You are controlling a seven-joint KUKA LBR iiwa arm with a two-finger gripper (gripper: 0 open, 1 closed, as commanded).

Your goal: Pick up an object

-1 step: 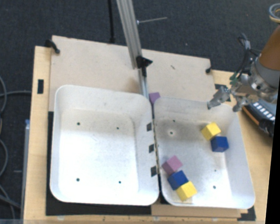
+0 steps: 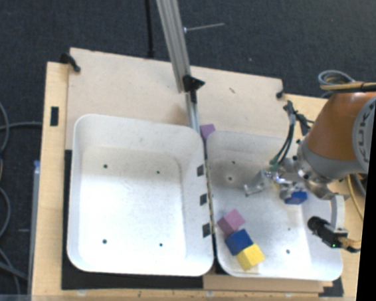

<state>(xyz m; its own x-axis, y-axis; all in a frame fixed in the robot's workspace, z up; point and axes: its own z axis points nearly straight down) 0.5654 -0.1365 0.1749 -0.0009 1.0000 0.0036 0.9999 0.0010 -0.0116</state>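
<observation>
While the tool (image 2: 283, 184) hovers over the right bin (image 2: 310, 259), its grip can't be made out; purple (image 2: 232, 220), blue (image 2: 239, 240), yellow (image 2: 252, 256) blocks sit apart.

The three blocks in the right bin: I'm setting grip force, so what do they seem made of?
Purple block, blue block and yellow block: probably foam or painted wood, going by the matte, evenly coloured faces without shine. The view can't settle which.
</observation>
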